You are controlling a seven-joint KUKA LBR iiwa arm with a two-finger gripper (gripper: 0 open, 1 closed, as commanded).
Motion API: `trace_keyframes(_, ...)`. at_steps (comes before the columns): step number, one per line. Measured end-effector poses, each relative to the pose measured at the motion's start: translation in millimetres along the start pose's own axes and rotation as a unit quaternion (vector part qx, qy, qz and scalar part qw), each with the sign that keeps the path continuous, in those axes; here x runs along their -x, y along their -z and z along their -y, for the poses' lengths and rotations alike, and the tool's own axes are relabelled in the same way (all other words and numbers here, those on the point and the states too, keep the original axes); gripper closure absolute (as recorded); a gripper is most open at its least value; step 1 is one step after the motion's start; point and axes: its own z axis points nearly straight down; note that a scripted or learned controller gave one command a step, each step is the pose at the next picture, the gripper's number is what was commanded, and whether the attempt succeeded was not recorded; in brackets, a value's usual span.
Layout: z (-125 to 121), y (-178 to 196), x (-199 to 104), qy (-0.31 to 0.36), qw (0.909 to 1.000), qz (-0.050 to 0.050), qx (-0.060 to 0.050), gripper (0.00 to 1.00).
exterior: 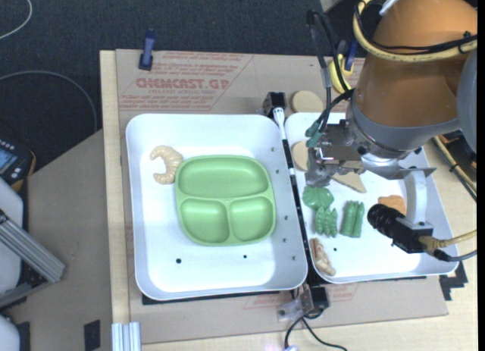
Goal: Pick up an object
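The right bin (379, 262) holds several small toys: a green leafy piece (317, 196), two green ridged pieces (327, 221) (352, 218), a tan wedge (352, 183), an orange piece (392, 203) and a small tan piece (320, 254) near the front edge. My gripper (321, 169) hangs over the bin's left part, just behind the leafy piece. Its metal body hides what is under it. No toy is visibly lifted.
The left bin (151, 266) holds a green divided plate (225, 198) and a tan croissant (165, 164). A round tan disc (307, 101) lies behind the right bin. A black fitting with a cable (399, 230) reaches over the right bin's front right.
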Motion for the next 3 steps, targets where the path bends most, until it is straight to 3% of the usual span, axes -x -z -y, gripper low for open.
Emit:
trace_keyframes(1, -1, 100, 89, -0.005, 0.9999, 0.001, 0.013, 1.0)
trace_keyframes(2, 0, -32, 96, -0.001, 1.0, -0.001, 0.0, 1.0)
trace_keyframes(3, -2, -71, 61, 0.002, 1.0, -0.002, 0.003, 1.0)
